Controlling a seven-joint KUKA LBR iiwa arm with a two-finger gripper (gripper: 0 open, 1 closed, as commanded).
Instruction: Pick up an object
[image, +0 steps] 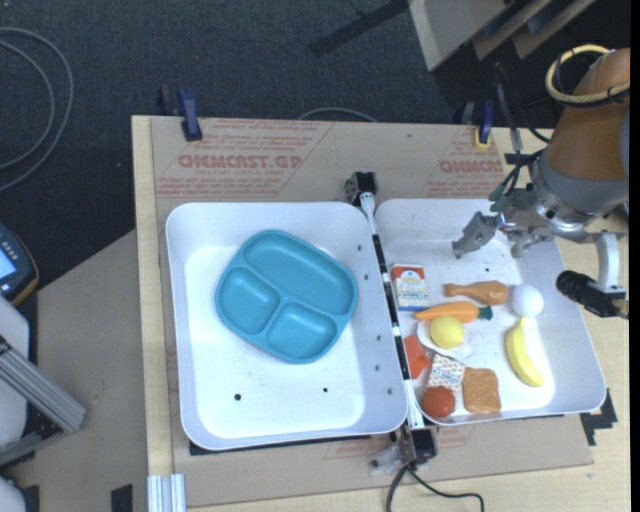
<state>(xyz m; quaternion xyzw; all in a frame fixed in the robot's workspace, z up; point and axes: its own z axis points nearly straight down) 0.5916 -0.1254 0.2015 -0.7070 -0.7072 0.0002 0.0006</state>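
The right bin (590, 345) holds a cluster of toy foods. A small carton (409, 285) stands at nine o'clock, with a chicken leg (478, 292) and a white egg (526, 299) toward three o'clock. A carrot (452, 312) lies flat just above a fried egg (447, 335). A banana (524, 353) lies at four o'clock; a tomato (438, 401), a cracker (446, 373) and toast (481, 390) sit at six.

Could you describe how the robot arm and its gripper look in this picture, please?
The arm has an orange band over a grey wrist section. Above it, a yellowish cable loop curves beside the orange part, and thin dark cables run along the wrist. The gripper is made of grey metal with a mechanical, angular shape. A black cylindrical part sticks out lower down, next to a white piece.
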